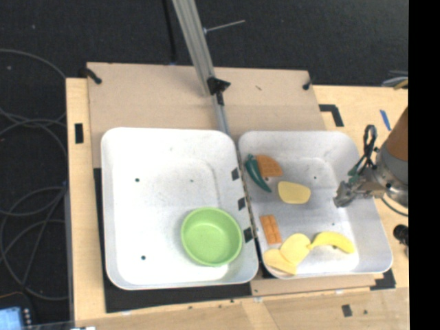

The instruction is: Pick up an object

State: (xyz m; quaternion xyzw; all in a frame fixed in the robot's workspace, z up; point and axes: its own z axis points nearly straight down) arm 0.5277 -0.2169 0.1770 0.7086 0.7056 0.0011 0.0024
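Bench: pale wooden bench (82, 198) with a tan board at its far edge.
Left bin: shallow white plastic bin (151, 163), toward the left edge.
Right bin: matching white bin (323, 150), touching it, toward the right edge.

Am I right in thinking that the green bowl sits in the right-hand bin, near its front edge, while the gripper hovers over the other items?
Not quite: the camera view shows the green bowl in the left bin, near its front edge. The gripper does hover over the right bin, which holds the other items.

Tan bench (172, 102), prob. dark carpet (82, 19)
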